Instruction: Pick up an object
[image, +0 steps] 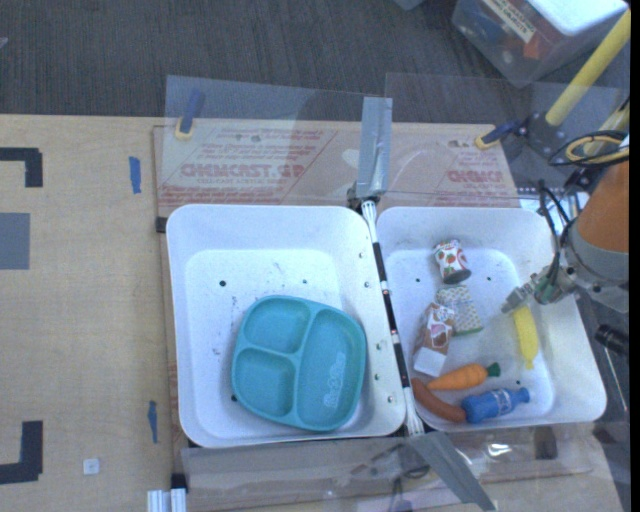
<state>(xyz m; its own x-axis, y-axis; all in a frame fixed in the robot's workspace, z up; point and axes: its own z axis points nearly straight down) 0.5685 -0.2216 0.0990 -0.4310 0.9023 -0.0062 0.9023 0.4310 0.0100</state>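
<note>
Nothing is lifted yet. The gripper (524, 296) hangs low over the right bin (500, 228); whether its fingers are apart, I cannot tell. The yellow corn toy (525, 336) lies just below them, ungrasped.

Arm (608, 225) cut by right edge (fingers unclear)

Even, bright overhead light on my desk (80, 300). White bins (200, 250) slightly washed out, soft shadows inside their walls. Glare on the clear sheets (270, 130) behind the bins. Whole view mildly soft and grainy.
</note>
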